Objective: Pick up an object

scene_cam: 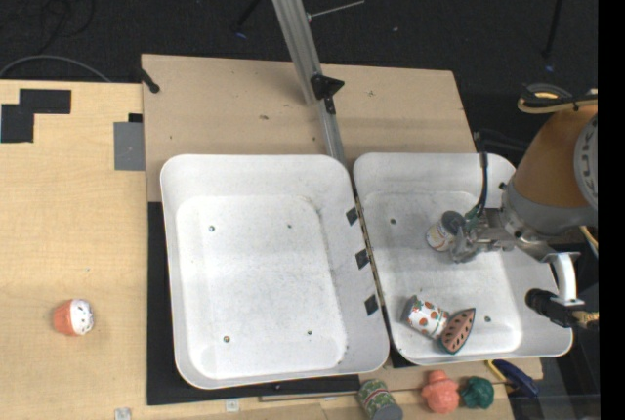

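Toys [441, 391] fronting white bins [195, 176]

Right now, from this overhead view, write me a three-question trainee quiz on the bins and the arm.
1. True or false: the gripper is over the right bin.
2. Which lies nearest the right bin's front edge? A) spotted white cup B) orange-and-white ball C) green toy
3. Fill in: the orange-and-white ball sits on the ____ surface left of the left bin.

Key: 1 true; 2 A; 3 wooden.
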`<act>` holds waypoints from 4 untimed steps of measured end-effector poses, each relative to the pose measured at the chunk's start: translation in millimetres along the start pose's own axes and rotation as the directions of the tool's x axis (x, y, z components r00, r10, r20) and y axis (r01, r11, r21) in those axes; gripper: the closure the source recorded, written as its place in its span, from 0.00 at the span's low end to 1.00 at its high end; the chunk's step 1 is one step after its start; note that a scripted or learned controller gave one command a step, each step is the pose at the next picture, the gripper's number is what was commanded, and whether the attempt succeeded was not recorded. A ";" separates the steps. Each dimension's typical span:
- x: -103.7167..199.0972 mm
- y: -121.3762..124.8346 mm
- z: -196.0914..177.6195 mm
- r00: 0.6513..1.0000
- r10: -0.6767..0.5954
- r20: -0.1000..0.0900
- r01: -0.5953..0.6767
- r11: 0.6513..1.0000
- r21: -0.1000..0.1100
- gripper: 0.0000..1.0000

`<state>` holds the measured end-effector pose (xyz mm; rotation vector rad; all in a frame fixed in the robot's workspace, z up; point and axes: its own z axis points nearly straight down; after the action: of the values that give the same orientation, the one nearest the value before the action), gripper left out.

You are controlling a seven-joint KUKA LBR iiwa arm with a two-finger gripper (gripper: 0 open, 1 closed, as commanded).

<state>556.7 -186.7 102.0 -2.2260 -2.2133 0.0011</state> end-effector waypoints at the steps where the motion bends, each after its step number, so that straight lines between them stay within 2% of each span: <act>1: 1.3 1.3 -42.3 1.000 -0.007 0.001 0.007 1.000 -0.004 1.00; 2: 0.5 1.7 -95.1 1.000 -0.007 0.002 0.007 1.000 -0.005 1.00; 4: 111.0 -4.9 -92.4 1.000 -0.010 -0.002 0.010 1.000 0.002 1.00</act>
<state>552.7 -75.8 194.6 -2.2127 -2.2226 0.0005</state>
